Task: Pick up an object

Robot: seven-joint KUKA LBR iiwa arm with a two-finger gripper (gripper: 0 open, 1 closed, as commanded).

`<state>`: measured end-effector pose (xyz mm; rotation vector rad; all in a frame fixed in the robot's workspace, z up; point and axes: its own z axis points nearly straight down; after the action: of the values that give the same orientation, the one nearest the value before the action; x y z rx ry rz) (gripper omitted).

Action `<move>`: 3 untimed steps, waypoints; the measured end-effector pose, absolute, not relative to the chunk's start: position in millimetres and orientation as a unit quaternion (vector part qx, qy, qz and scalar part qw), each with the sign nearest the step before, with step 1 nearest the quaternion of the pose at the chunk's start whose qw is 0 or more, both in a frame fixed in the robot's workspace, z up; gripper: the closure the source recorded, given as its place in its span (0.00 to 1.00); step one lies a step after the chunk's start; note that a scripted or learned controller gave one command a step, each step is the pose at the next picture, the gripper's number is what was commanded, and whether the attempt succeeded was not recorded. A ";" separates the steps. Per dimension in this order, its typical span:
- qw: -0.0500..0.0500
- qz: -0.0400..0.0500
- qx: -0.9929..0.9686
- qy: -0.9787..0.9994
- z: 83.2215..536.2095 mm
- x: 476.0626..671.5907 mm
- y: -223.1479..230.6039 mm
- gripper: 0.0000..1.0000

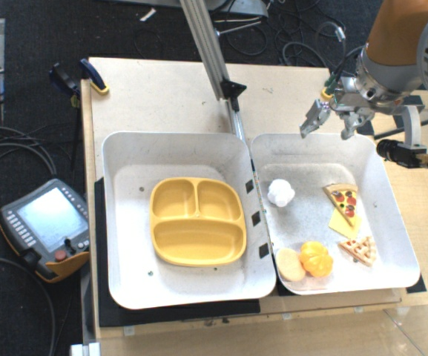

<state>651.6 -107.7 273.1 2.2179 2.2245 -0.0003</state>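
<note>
My gripper (331, 124) hangs above the far rim of the right bin (392, 199), fingers spread apart with nothing between them. Below it in the right bin lie a white ball (280, 192), a pizza slice (344, 199), a yellow cheese wedge (341, 221), a small waffle-like piece (360, 250), an orange-yellow pepper (316, 258) and a pale round piece (290, 265). All of these sit well nearer the camera than the gripper.
The left bin (124, 199) holds a yellow divided tray (197, 221). A slanted metal pole (210, 50) runs down to the gap between the bins. A teach pendant (47, 228) lies on the floor at left; cables lie behind the bench.
</note>
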 end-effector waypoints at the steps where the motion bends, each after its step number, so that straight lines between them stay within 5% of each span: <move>1: 0.000 0.000 0.706 0.708 273.1 651.6 -107.6 0.00; 3: -0.001 -0.002 0.707 0.707 165.7 657.1 -109.2 0.00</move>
<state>657.1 -109.2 165.7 2.2228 2.2238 -0.0055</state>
